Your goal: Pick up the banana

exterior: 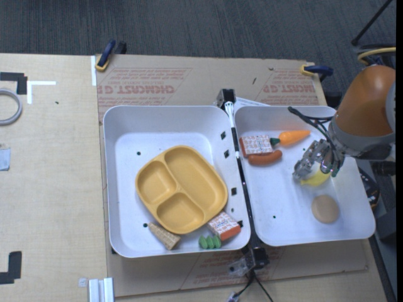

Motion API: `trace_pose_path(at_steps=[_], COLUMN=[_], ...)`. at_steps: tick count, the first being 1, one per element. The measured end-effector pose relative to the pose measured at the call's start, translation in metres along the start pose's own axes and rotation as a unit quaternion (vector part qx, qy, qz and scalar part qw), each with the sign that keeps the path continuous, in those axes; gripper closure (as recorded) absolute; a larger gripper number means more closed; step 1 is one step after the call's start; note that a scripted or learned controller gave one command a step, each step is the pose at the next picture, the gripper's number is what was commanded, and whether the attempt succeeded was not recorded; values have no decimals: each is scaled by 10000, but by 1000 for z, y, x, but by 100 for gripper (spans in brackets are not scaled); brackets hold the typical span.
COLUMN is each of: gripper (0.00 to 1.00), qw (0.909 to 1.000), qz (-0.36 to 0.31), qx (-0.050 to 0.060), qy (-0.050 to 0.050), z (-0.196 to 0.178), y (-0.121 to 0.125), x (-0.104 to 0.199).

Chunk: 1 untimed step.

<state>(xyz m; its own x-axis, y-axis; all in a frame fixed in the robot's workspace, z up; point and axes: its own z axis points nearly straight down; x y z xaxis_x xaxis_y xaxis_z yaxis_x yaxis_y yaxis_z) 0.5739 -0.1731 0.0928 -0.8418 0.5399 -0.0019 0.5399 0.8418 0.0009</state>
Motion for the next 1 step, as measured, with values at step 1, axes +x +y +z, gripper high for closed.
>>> trace_pose_path(at_steps=[1], gripper=[100], qw=[9628], qz=[-2703], qx=[-4], qy=[-1], z=[0], y=[-34], x=[6])
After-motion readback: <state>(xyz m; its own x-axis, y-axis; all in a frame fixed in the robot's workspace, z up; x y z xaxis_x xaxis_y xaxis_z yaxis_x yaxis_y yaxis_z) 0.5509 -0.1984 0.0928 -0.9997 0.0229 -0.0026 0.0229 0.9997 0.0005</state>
